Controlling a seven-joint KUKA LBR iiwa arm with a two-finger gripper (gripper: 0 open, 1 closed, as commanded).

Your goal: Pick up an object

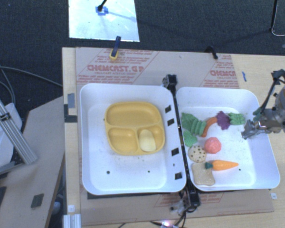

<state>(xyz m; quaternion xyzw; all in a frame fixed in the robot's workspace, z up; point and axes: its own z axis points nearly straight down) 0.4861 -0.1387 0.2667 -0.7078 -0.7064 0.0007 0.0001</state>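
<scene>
Camera view puts you above the surface (147, 65), looking down on two white bins set side by side. Your claw (247, 131) reaches in from the right and hangs over the right bin (263, 167), near its right wall; you cannot tell from here whether it is spread or closed, and nothing shows gripped in it. The toys you could pick lie left of it in that bin, well apart from it: a purple piece (223, 119) with a green leafy bit (237, 118) beside it, a curved orange piece (210, 125), a larger green piece (193, 125), a pink ball (212, 145), a speckled cookie (197, 153), an orange carrot (221, 165) and a tan slice (203, 175). In the left bin (92, 175) you see a yellow divided tray (133, 125) with a pale oval (147, 140) in its lower right compartment.
</scene>
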